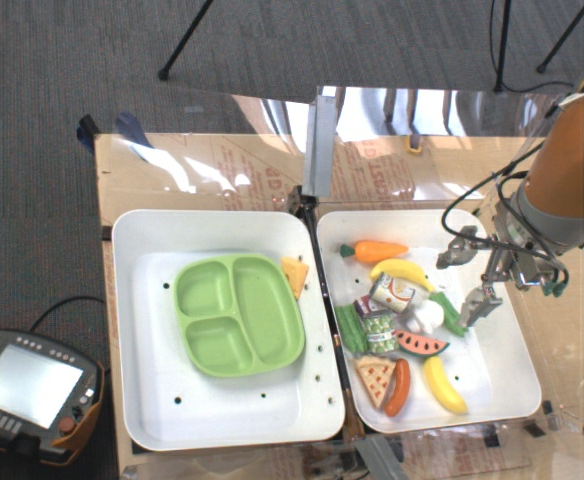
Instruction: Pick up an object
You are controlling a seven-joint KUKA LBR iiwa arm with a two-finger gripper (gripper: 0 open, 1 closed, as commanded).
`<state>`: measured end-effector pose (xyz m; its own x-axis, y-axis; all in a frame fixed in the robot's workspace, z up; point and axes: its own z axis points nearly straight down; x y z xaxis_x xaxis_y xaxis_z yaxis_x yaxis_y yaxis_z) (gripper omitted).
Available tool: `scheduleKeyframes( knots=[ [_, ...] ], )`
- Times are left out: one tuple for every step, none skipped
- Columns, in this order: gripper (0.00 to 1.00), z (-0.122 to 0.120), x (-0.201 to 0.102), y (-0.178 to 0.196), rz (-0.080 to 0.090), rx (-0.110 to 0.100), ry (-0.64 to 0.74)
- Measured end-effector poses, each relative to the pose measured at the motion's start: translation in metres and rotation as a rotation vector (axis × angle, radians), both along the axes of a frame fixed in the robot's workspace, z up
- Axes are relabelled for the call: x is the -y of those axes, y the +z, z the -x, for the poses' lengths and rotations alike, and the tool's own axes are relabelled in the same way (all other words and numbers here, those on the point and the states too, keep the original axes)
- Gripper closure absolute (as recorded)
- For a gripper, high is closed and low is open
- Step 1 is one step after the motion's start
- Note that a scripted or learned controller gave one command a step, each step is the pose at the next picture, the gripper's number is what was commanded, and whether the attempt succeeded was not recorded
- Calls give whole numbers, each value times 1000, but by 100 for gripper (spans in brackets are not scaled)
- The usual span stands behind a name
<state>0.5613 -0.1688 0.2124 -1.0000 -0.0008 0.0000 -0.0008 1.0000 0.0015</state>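
The right bin [507,373] holds a heap of toy food: an orange carrot [374,251], a banana [402,271], a small can [393,292], a white piece [427,315], a watermelon slice [419,343], a pizza slice [375,378], a red sausage [399,387] and a second banana [443,384]. My gripper [467,281] hangs over the right side of this bin, just right of the white piece. It is open, with nothing between its fingers.
The left bin [142,268] holds a green divided plate [240,314] with a yellow cheese wedge [294,273] at its right rim. Green pieces [353,329] lie near the wall between the bins. A handheld control pendant [32,388] lies on the floor at the lower left.
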Motion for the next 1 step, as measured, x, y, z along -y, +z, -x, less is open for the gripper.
scheduleKeyframes(
  knots=[
    [0,-1,-21,-126,0,-2,-171]
  ],
)
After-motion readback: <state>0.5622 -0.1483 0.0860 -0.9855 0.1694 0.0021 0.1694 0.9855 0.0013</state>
